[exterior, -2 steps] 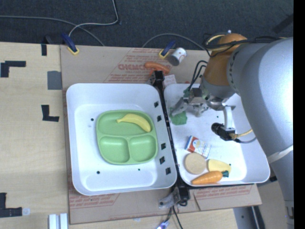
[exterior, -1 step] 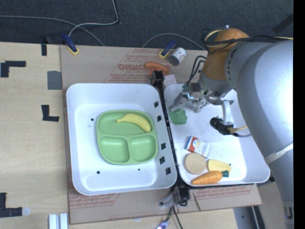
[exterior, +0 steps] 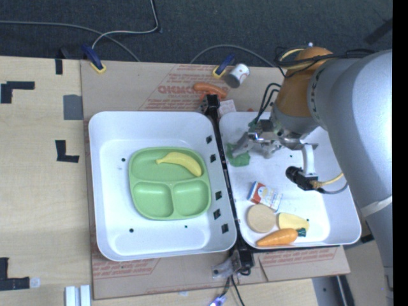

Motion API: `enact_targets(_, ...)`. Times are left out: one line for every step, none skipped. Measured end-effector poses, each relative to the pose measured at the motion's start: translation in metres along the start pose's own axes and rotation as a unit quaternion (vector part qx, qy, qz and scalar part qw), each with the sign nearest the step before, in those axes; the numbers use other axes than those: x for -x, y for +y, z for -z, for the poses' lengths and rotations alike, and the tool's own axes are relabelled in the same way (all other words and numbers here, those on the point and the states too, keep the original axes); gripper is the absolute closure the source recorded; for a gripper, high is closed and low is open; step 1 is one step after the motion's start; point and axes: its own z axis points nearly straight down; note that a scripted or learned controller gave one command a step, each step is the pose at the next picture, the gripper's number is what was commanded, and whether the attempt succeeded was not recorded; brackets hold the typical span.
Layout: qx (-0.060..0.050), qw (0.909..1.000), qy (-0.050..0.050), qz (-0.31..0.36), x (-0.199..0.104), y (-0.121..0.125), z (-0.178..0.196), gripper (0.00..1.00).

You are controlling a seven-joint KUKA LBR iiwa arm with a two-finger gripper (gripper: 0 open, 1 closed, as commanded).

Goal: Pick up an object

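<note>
Camera view: the arm (exterior: 357,120) reaches in from the right over the right bin (exterior: 338,225). The gripper (exterior: 245,146) sits low at that bin's upper left corner, close to the divider between the bins. Its fingers are directly over a small green object (exterior: 241,159) lying on the bin floor. Whether the fingers are spread or pressed together cannot be told, and no object is visibly between them.

The green object looks small, light and probably soft; a pinch across its narrow width should suit it, with care near the bin wall.

Other candidates lie at the front of the right bin: a small red and white carton (exterior: 264,195), a tan disc (exterior: 261,218), a yellow piece (exterior: 292,221) and a carrot (exterior: 278,237).

The left bin (exterior: 108,171) bears a green divided plate (exterior: 169,193) with a banana (exterior: 181,162) in its upper compartment
</note>
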Motion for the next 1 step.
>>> enact_targets(0.0, 1.0, 0.001, 0.001, -0.0064, 0.0299, -0.0007, 0.0)
